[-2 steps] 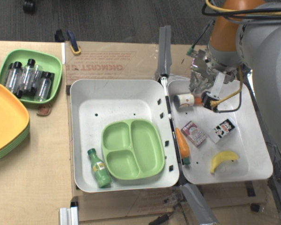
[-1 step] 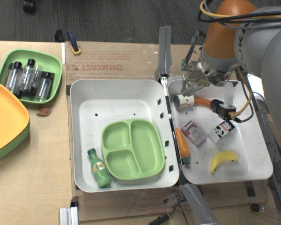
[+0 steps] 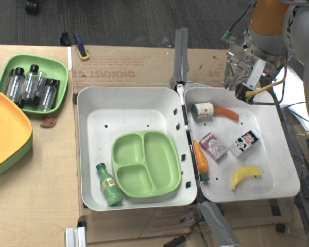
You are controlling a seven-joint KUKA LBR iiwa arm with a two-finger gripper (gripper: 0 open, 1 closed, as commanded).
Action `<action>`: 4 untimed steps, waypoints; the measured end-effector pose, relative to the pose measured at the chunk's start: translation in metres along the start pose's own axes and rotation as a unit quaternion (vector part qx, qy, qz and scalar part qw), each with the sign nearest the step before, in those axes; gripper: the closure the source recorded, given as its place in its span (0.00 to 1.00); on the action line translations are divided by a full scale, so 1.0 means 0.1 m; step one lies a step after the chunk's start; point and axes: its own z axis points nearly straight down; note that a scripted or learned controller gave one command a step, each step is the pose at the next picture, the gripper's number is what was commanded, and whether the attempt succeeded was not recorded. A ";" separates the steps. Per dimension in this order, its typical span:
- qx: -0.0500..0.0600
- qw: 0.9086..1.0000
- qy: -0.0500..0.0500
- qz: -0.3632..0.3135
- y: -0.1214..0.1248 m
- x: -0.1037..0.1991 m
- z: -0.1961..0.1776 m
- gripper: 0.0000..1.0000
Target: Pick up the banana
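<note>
Bench with two white bins, right bin (image 3: 286, 153) holding banana (image 3: 245, 175), left bin (image 3: 92, 138) green tray (image 3: 146, 163), hand (image 3: 239, 81) state unclear.

1. You see the arm (image 3: 278, 14) cut off by the top and right edges, so only its wrist end with the orange band shows.
2. The gripper (image 3: 242, 81) is a dark tangle of parts and cable; you cannot tell how it is set.
3. The stacked orange plates (image 3: 7, 133) run off the left edge.
4. The labels on the small bottles (image 3: 31, 86) in the green tray (image 3: 59, 76) are too small to read.
5. The print on the two small boxes (image 3: 229, 145) is unreadable too.
6. The desk (image 3: 36, 210) continues past the bottom edge.
</note>
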 end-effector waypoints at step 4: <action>0.001 0.972 0.000 0.235 -0.15 -0.54 -0.07 1.00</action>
